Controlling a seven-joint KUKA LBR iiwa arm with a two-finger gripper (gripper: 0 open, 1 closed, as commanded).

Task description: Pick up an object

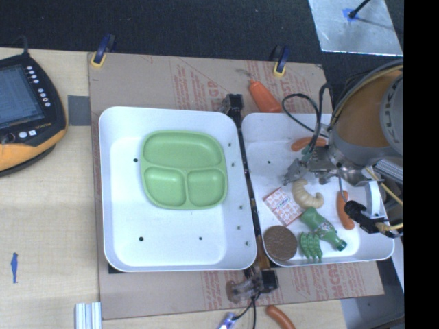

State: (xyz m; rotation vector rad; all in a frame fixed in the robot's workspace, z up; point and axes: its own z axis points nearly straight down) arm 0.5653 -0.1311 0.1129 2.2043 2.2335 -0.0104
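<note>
Currently the gripper (300,173) is poised just above-left of the cream curved piece (306,196). Finger opening cannot be told; nothing is seen held.

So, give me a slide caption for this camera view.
Gripper low in the right bin by the cashew; green plate in the left bin.

green divided plate (184,168), teach pendant (24,112), clamps (101,49)

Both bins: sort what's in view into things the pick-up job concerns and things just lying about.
Job:
gripper, low in the right bin
cashew
green bottle
green rake
brown disc
red-and-white card
orange pieces

Lying about:
green plate in the left bin
pendant
carrot on the cardboard
clamps
</note>
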